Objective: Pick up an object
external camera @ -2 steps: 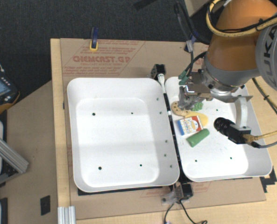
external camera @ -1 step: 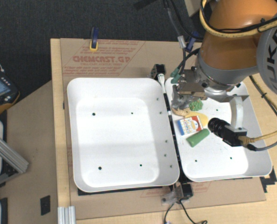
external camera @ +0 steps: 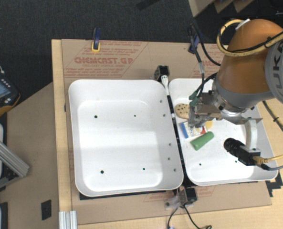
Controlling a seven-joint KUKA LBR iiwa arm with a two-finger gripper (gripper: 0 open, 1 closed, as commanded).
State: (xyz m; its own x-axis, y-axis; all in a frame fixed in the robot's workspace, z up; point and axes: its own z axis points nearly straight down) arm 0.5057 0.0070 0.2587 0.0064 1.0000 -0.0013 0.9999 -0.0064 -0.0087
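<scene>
Camera view: right bin (external camera: pixel 227 175) holds 3 objects: 1 green cylinder (external camera: pixel 202 140), 1 tan holed disc (external camera: pixel 182 110), 1 blue-white pack (external camera: pixel 185 130) partly under the gripper (external camera: pixel 198 122). Gripper sits over that cluster near the bin's left wall; open or closed, can't tell. 2 bins total, left bin (external camera: pixel 122 128) alongside.
</scene>
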